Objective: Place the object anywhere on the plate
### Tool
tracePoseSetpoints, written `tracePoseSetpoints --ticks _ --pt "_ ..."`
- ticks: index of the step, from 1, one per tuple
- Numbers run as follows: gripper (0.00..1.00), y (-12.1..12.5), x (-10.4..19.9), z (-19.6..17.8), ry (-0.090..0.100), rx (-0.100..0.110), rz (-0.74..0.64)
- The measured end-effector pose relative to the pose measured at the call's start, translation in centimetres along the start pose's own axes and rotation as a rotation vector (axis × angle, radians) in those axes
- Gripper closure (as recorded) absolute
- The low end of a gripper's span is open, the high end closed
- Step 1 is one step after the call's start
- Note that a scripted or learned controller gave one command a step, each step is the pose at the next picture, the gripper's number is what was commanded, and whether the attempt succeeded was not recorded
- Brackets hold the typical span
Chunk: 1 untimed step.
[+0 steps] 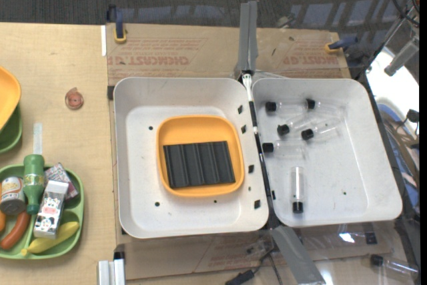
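Observation:
An orange square plate (200, 125) lies in the middle of the left white bin (133, 163). A dark grey ribbed rectangular block (202, 164) rests flat on the plate and covers most of its floor. In the right white bin (360, 177) lie several clear vials with black caps. One vial (297, 189) lies alone toward the front, and the others (313, 130) are clustered toward the back left.
On the wooden bench at the left stand a green tray (72, 231) of toy food, an orange dish (7, 100) at the edge and a small pink item (74, 99). Cardboard (173, 53) lies under both bins. Cables and grey hardware (400, 57) crowd the back right.

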<state>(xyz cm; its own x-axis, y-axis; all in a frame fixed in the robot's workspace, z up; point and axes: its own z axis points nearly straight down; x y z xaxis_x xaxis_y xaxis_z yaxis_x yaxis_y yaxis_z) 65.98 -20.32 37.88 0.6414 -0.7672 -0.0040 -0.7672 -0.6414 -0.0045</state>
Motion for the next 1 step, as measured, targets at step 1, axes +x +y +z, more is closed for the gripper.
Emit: tracePoseSetpoints --ticks 1 --pt "0.00 0.63 0.81 -0.94 0.002 -0.001 -0.222"
